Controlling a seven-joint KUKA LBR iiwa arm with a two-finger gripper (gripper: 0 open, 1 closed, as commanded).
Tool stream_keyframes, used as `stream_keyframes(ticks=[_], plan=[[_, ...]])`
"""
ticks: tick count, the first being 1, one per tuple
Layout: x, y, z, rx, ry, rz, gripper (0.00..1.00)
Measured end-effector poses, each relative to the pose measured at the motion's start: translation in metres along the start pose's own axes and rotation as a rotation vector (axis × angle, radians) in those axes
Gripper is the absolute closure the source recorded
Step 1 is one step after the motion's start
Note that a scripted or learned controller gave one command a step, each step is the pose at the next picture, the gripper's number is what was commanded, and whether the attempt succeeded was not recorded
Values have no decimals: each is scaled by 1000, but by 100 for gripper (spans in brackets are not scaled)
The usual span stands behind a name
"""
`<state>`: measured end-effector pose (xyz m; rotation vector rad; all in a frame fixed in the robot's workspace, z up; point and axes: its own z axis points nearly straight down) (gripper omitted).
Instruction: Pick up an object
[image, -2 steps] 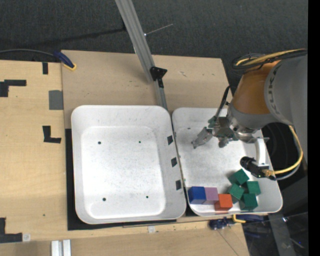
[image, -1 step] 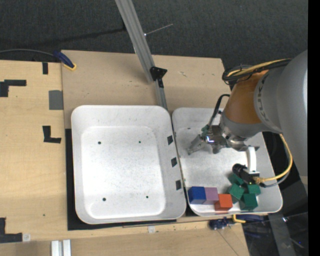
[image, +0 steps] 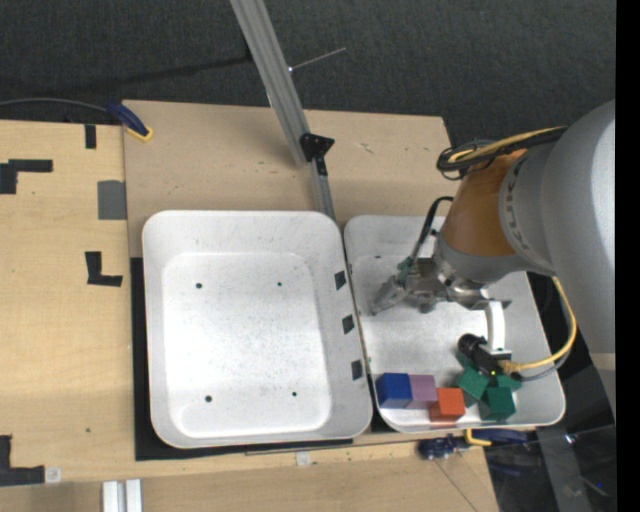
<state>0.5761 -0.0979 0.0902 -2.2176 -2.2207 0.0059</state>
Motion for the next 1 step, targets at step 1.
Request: stream_keyframes(ticks=[1], plan=[[1, 0, -11, -1, 1, -2, 100]])
